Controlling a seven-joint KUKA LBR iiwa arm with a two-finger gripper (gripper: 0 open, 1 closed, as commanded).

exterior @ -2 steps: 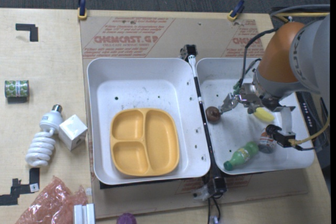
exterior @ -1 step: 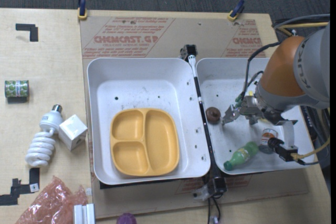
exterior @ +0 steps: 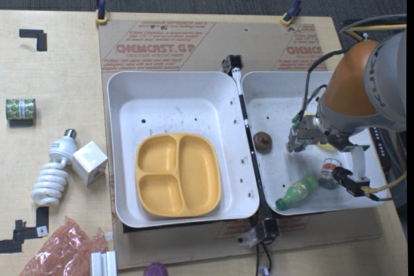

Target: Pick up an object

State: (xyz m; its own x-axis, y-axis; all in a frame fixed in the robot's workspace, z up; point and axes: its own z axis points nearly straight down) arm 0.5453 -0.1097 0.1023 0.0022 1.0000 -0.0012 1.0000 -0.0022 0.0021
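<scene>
Two bins: shallow white plastic trays sit side by side on the pale wooden table [exterior: 58, 61], touching along their inner rims.
Table, far left: a small green can [exterior: 20, 110] lies on its side; below it a white spiral light bulb [exterior: 53, 171] lies just beside a small white cube-shaped box [exterior: 89, 162]; a pink mesh bag [exterior: 61, 249] sits at the lower edge.
Left bin [exterior: 123, 94]: a yellow plastic plate with three compartments [exterior: 178, 174] lies flat in its lower half.
Right bin [exterior: 275, 90]: a small round brown object [exterior: 262, 141] rests near the left wall; a green plastic bottle with a pale label [exterior: 297, 193] lies on its side near the front wall; a small can with a red and white label [exterior: 329, 171] lies just right of the bottle.
Arm: grey with an orange band [exterior: 349, 84], it reaches in over the right bin.
End effector [exterior: 299, 139]: low over the bin floor, right of the brown object and above the bottle; whether it is spread or pressed together I cannot tell, and nothing visibly sits in it.
</scene>
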